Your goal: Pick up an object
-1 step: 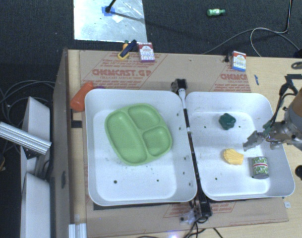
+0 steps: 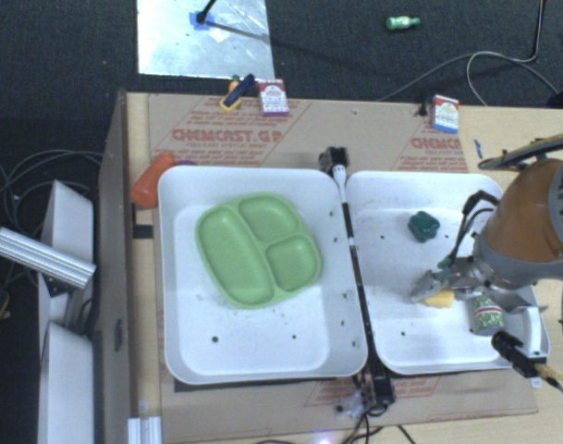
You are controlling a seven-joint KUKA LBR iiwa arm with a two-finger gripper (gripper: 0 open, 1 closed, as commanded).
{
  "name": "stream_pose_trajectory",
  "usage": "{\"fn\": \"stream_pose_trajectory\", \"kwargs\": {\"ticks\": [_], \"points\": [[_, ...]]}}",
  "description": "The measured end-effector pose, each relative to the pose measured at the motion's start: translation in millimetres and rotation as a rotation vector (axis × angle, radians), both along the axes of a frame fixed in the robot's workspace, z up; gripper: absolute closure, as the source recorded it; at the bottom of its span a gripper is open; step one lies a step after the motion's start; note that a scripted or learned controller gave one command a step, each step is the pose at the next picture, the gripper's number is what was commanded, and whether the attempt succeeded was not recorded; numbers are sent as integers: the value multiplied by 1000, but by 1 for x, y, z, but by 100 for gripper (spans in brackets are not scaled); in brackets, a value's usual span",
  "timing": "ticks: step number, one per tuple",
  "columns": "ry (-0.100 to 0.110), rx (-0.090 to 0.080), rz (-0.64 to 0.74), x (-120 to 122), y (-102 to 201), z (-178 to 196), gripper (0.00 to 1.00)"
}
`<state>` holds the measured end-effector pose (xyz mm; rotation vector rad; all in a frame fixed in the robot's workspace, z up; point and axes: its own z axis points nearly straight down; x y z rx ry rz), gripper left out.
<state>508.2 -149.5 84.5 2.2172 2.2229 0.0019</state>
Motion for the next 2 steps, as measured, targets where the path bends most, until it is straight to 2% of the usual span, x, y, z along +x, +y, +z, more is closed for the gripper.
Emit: {"fn": "stream_pose_trajectory", "kwargs": {"ticks": [1, 2], "points": [[-1, 0, 0, 0, 0, 10, 100], [-1, 0, 1, 1, 58, 114, 100]]}}
